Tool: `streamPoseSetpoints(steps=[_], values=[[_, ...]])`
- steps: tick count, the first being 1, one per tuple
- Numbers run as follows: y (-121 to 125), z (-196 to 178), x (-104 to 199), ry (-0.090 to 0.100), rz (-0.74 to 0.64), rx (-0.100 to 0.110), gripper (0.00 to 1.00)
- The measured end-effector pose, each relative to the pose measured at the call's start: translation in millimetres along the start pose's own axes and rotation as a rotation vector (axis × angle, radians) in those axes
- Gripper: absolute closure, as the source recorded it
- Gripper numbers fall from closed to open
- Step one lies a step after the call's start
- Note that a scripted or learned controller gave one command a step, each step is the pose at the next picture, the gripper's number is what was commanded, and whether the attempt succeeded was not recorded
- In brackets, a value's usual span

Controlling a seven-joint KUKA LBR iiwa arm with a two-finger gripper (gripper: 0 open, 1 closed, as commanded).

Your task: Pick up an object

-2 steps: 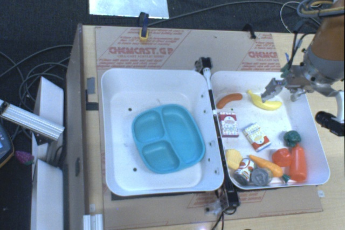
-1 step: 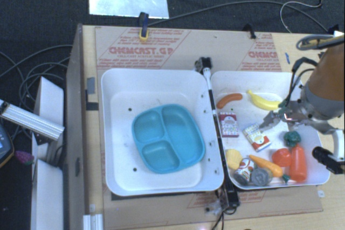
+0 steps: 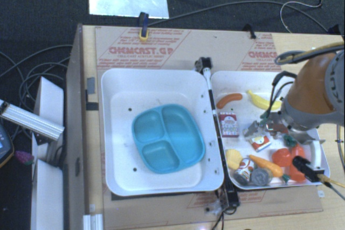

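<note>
The gripper [image 3: 265,127] hung low in the right bin [image 3: 242,79], perhaps touching a small red carton [image 3: 261,143] beneath it; its opening was unreadable.

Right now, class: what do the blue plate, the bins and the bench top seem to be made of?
Blue plate: probably plastic, smooth, moulded into three compartments. Bins: likely white plastic, slightly glossy, with rounded moulded rims. Bench top: looks like cardboard, matt tan with red printing.
</note>
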State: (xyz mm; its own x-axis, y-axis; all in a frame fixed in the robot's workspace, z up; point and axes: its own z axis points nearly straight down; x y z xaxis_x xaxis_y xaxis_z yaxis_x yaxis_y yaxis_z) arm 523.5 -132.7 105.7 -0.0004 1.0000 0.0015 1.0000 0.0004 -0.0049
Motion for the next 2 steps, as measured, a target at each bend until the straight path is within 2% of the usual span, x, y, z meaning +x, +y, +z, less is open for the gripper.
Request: streamPoseSetpoints(steps=[1, 2], values=[[0.8, -8.1, -0.6, 0.001, 0.000, 0.001, 1.00], [0.8, -8.0, -0.5, 0.001, 0.000, 0.001, 0.00]])
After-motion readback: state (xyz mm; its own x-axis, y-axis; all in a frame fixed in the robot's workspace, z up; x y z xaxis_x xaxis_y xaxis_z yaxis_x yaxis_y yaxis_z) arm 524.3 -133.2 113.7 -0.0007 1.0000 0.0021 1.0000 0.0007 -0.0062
